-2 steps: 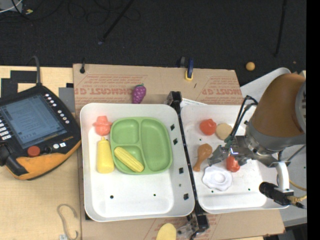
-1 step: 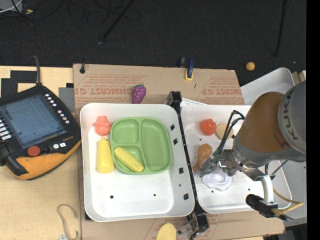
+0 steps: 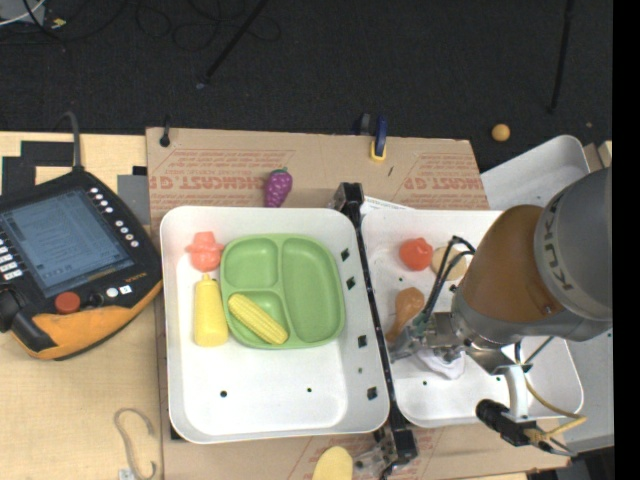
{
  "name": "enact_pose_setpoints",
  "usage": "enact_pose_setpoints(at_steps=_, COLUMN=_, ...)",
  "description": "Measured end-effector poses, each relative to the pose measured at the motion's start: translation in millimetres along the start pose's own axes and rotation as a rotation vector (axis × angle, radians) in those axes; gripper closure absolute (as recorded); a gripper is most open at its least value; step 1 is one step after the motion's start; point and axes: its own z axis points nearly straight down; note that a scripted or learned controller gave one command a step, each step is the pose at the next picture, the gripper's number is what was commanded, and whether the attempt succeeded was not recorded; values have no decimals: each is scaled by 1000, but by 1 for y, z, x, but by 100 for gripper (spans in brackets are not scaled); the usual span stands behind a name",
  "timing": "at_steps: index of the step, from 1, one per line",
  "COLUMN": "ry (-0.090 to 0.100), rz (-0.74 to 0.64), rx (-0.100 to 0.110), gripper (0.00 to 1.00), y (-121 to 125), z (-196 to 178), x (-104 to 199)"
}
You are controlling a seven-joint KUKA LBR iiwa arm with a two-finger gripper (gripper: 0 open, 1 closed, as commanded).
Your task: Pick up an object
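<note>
The arm (image 3: 530, 268) hangs low over the right bin (image 3: 560, 408), its gripper (image 3: 440, 353) down near the bin floor just beside a brown, potato-like object (image 3: 405, 308), with a red toy (image 3: 416, 254) a little beyond it; to do this step well, I judge the gripper should centre squarely over the brown piece, straddle its narrow width and close firmly before lifting straight up, clear of the bin wall. Whether the fingers are spread or closed I cannot tell, since the wrist hides them, and nothing can be seen held between them
</note>
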Motion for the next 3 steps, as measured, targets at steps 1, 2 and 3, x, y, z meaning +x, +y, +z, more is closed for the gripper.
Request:
enact_pose_setpoints(at_steps=1, ry=3, rz=7, rx=-5, gripper=100, y=2, z=-13, x=-1)
enact_pose_setpoints(at_steps=2, ry=2, rz=-1, rx=-2, gripper=100, y=8, z=-57, x=-6)
enact_pose_setpoints(at_steps=3, ry=3, rz=-2, rx=-2, gripper=100, y=12, z=-104, x=1)
